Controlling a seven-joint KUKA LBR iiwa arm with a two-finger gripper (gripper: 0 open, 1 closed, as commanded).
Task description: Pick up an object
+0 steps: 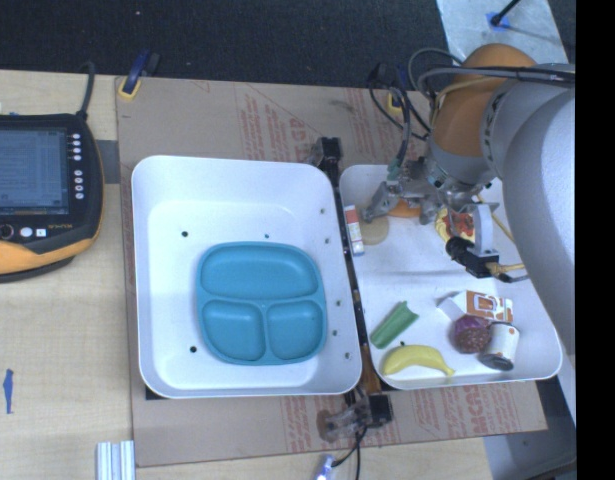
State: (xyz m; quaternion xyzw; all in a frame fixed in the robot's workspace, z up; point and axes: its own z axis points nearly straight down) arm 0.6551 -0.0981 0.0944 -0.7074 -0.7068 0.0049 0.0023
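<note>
My gripper (407,203) hangs over the far end of the right bin (427,258), below the orange wrist band. Just beneath it, by the bin's left wall, lie a small red-and-white tube (354,227) and a tan round piece (376,230). An orange-red item (461,225) sits partly hidden under the wrist cables. At the near end lie a green vegetable (394,324), a yellow banana (418,361), a dark red fruit (471,334), a white cup (501,346) on its side and an orange-and-white carton (485,306). I see nothing held.
The left bin (167,198) carries a blue divided plate (259,302). A teach pendant (37,193) rests on the bench at far left. The arm's grey body (547,198) covers the right bin's right side. Cables trail around the wrist.
</note>
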